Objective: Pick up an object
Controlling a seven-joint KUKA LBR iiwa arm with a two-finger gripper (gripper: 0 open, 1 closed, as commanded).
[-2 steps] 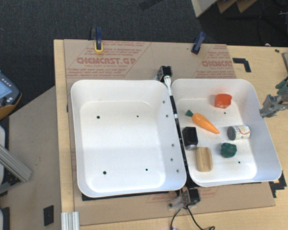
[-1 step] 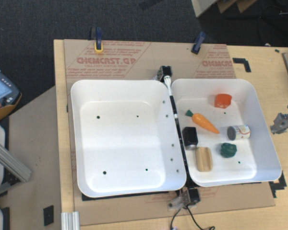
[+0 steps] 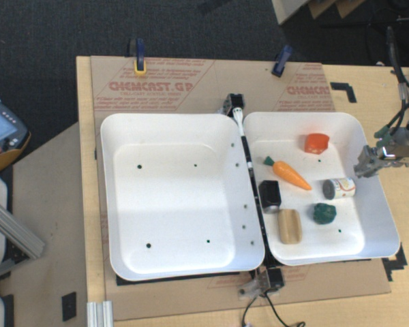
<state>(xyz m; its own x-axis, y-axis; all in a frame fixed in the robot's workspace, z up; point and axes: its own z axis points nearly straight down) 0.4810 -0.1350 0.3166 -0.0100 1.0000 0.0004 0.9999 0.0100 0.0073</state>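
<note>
Over the right bin's far edge, my gripper is hovering, its opening unclear, the small can lying just left, below.

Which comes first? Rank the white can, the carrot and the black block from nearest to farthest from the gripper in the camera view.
1. White can, lying just left of the gripper, by the bin's right wall.
2. Carrot, mid-bin, lying aslant.
3. Black block, against the bin's left wall.

Both white bins, left and right, look like smooth, slightly glossy plastic. The tabletop is matt brown board with red print. The tan block looks like wood; the hand is dull grey metal.
</note>
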